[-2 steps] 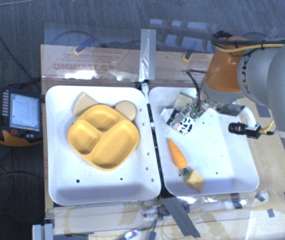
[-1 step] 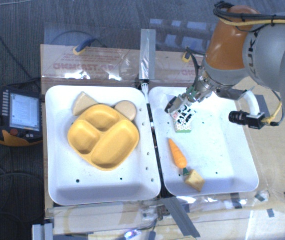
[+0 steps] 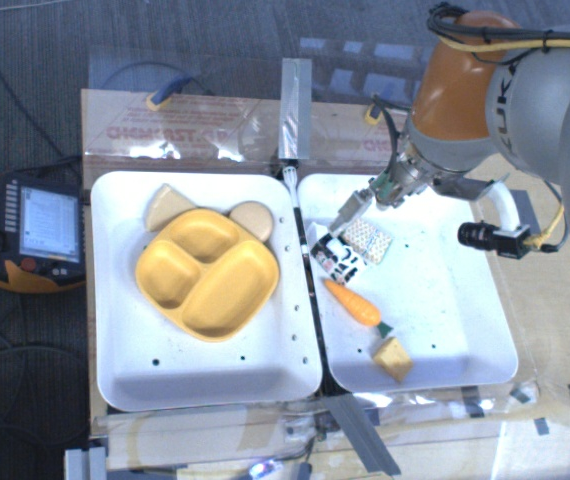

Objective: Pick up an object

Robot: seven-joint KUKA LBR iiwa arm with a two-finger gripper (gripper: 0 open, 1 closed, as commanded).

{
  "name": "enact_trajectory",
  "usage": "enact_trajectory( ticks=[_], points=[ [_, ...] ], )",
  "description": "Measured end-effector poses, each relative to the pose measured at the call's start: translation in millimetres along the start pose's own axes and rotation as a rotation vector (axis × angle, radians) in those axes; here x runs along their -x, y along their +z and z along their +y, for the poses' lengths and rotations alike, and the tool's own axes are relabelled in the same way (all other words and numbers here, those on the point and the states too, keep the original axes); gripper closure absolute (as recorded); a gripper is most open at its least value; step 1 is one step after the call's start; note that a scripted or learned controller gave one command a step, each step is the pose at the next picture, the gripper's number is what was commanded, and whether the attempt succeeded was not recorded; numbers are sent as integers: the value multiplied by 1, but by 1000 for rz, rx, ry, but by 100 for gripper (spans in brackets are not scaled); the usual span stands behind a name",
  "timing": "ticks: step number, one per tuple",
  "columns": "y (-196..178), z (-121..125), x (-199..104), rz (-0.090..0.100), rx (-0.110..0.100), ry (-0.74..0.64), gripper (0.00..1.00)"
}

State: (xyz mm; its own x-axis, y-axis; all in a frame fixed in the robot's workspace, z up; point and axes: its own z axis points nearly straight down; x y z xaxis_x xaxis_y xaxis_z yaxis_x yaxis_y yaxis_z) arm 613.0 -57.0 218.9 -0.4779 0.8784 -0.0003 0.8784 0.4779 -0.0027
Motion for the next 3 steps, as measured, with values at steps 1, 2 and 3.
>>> enact_trajectory(
  ticks=[1,2,3],
  points=[
    [38,-44,-24,1,-1,-139,0],
    [100,-100,-3,2,-1,-256,0],
    [130,-88,15,0,4,-305,0]
  ],
)
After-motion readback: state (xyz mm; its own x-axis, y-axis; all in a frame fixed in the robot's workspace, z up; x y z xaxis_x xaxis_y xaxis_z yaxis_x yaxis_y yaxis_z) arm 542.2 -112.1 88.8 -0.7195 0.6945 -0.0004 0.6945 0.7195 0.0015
